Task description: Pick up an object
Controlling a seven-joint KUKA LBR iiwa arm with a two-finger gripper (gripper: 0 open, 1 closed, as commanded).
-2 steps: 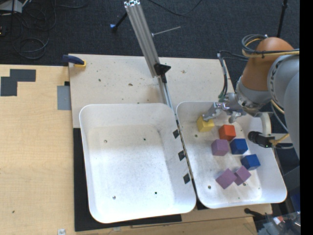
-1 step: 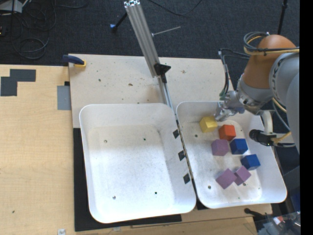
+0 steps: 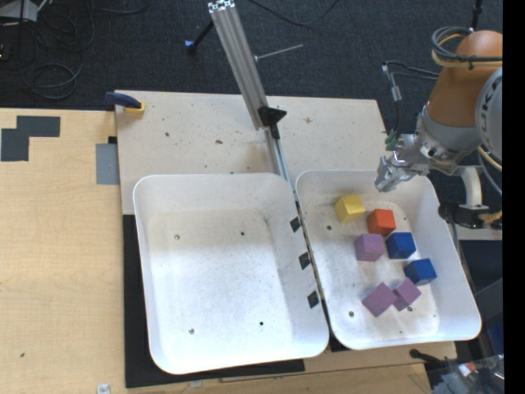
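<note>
Above the far right corner of the right bin (image 3: 459,302), your claw (image 3: 390,176) hangs from the grey arm (image 3: 459,97) with its tip pointing down toward the rim; you cannot tell from this angle how it is set, and nothing shows in its grasp. Nearest to it, toward the camera and a little left, sits the yellow block (image 3: 349,208), with the orange block (image 3: 381,221) just beside that one. Farther on toward the near edge lie a purple block (image 3: 369,246), two blue blocks (image 3: 401,244) (image 3: 421,270), and two more purple blocks (image 3: 379,299) (image 3: 407,293) touching each other. Your shortest reach is probably to the yellow block, which stands apart enough from its neighbours to grip. Beside all this, the left bin (image 3: 164,318) is well away from your claw.
</note>
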